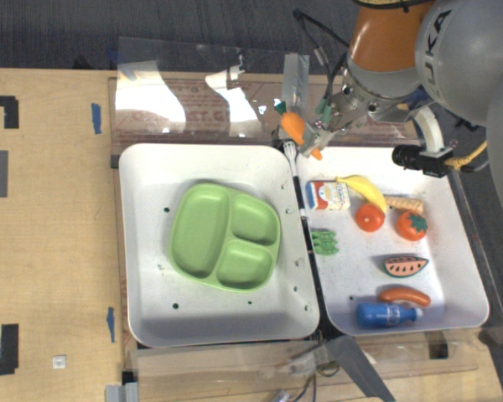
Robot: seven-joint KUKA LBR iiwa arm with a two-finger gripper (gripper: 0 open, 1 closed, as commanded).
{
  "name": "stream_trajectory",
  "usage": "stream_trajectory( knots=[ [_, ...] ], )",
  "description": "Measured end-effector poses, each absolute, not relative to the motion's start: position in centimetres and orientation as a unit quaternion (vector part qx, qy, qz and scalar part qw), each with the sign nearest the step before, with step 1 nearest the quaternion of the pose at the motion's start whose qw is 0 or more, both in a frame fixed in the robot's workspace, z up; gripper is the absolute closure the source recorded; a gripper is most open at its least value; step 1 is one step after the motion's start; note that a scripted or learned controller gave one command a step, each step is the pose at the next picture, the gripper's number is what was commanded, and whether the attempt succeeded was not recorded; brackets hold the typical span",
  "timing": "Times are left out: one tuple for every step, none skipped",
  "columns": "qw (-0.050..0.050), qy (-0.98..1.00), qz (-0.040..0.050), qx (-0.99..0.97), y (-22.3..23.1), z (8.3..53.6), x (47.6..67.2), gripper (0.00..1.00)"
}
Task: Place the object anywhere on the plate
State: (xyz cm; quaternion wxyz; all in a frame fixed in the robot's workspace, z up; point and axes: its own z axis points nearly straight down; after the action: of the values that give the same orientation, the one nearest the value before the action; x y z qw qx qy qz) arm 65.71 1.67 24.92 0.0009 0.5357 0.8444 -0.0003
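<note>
The gripper [306, 141] pinches a small orange toy carrot [293, 126] above the rim between both bins, near the green plastic plate [225, 234]. It looks light, hard and smooth, so hold its middle.

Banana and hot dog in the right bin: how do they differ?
The banana is yellow and curved; the hot dog is red-brown and nearly straight. The banana lies near the bin's far end, touching the tomato; the hot dog lies at the near end beside the blue bottle. Both are elongated toy foods lying flat.
</note>
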Motion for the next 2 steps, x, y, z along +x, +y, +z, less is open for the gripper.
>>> stream_trajectory(
  knots=[
    [-0.002, 0.882, -0.0005, 0.471, 9.6, 19.8, 62.7, 1.0],
    [0.0, 0.94, 0.0002, 0.342, 8.9, 19.5, 59.2, 1.0]
  ],
)
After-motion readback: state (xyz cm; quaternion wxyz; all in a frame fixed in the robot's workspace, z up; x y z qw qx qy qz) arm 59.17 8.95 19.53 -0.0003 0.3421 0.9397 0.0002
